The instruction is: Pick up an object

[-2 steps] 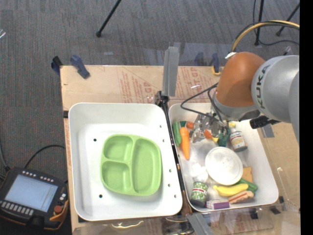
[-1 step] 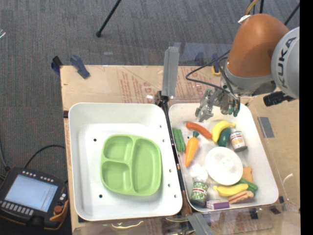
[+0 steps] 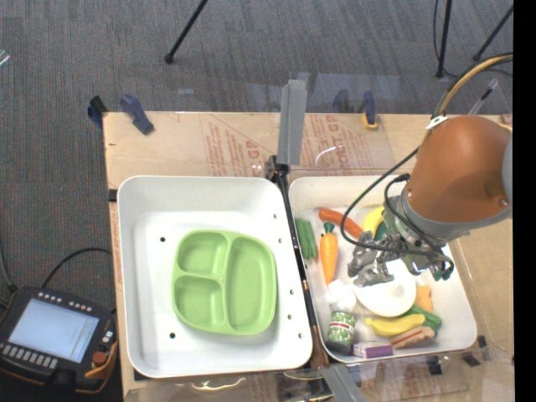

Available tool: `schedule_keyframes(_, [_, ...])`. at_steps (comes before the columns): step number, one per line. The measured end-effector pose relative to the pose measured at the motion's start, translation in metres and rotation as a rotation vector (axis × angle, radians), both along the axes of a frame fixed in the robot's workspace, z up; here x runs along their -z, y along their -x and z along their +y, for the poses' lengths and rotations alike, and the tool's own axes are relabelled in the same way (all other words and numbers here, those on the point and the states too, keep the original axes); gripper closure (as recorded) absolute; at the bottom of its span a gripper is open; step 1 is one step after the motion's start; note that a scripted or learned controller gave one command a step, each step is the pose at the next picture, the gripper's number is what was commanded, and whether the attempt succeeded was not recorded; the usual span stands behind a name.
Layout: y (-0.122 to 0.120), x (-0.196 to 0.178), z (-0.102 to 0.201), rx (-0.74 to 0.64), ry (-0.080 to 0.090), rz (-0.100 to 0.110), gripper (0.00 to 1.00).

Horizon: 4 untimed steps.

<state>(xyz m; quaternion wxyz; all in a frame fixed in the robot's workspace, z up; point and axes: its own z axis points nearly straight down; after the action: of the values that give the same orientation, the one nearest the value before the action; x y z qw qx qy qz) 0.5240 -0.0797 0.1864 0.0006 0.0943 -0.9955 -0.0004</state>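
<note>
Bench (image 3: 209, 136) of brown board carries two shallow white bins side by side. The left bin (image 3: 138, 216) holds a green divided plate (image 3: 224, 281) lying flat near its middle, with three compartments facing up. The right bin (image 3: 465, 325) is crowded with toy food: a carrot (image 3: 328, 256) and a green pod (image 3: 306, 239) along its left wall, a red pepper (image 3: 339, 219) near the far edge, a white dish (image 3: 387, 296) at the centre, a banana (image 3: 394, 325) just beside the dish toward the near edge, and a small green can (image 3: 340, 328) in the near left corner. The arm's orange band (image 3: 461, 170) hangs over the right bin's far right part. The gripper (image 3: 374, 266) is down among the items at the dish's far rim; whether its fingers are apart or closed cannot be told, and nothing can be seen between them.
</note>
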Motion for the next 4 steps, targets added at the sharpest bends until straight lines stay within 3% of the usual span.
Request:
schedule_keyframes(1, [-0.008, 0.061, 0.003, -0.18, 0.003, -0.034, 1.0])
schedule_keyframes(2, [-0.032, 0.099, 0.001, 0.107, -0.001, -0.002, 1.0])
schedule_keyframes(3, [-0.105, 0.074, -0.01, 0.53, 0.0, -0.006, 1.0])
schedule_keyframes(4, [-0.105, 0.075, -0.009, 0.529, 0.0, -0.004, 0.0])
